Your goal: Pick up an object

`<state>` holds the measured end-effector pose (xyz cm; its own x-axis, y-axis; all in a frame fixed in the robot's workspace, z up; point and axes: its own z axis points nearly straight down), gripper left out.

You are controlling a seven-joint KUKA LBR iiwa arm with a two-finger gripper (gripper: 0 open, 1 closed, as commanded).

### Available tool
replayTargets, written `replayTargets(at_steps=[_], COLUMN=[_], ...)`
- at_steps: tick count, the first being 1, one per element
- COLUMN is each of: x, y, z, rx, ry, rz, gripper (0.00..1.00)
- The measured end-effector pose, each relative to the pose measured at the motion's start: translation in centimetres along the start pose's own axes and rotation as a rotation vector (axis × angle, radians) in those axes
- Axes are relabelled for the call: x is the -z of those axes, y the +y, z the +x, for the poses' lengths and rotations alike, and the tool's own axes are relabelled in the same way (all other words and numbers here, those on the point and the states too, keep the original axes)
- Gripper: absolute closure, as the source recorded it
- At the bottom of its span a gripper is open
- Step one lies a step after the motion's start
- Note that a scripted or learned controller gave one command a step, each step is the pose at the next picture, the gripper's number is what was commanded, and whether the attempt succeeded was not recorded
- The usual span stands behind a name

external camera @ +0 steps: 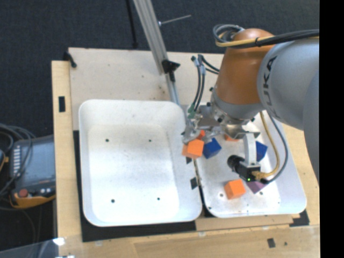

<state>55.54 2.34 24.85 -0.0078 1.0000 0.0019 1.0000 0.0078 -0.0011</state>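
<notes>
Seen from above, the arm is reaching in over the right bin, its gripper hanging near the inner edge between the two bins. An orange block is sitting just under the gripper, touching a blue block; whether the gripper is gripping it cannot be told. Another orange block is lying nearer the front, well apart. The left bin is lying alongside.
</notes>
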Motion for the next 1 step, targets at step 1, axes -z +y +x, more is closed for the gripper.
replayTargets(at_steps=[1], x=[0.37], y=[-1.28], z=[4.59], rx=[0.0], ry=[0.0], rz=[0.001], gripper=[1.0])
